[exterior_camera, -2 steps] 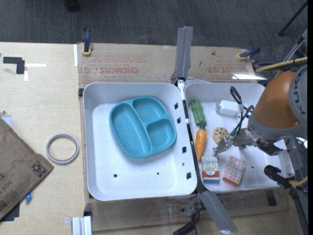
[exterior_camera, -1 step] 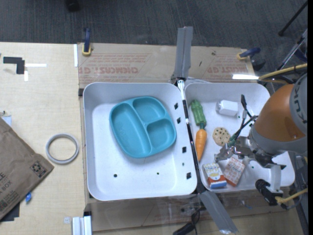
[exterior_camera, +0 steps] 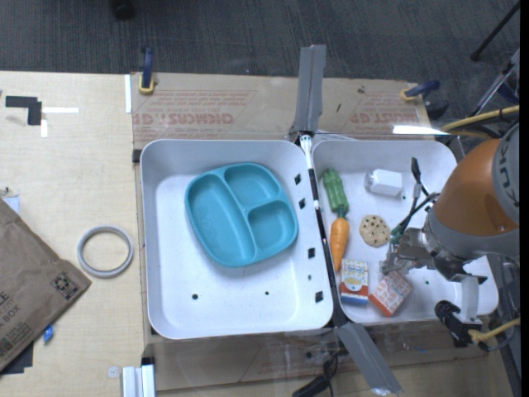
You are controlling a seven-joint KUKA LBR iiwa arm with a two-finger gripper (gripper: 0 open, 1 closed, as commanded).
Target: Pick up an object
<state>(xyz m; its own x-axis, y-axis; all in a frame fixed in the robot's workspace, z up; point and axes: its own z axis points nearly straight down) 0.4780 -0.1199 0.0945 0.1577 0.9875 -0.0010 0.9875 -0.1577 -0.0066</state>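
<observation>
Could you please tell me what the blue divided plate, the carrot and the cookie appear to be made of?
Blue divided plate: probably moulded plastic, judging by its even colour, soft sheen and rounded compartment walls.
Carrot: likely toy plastic, given its uniform orange, smooth skin and faint gloss.
Cookie: a tan disc with dark specks and a matte look; whether plastic or foam is unclear.

Blue divided plate in left bin, toy foods in right bin, arm above them
</observation>
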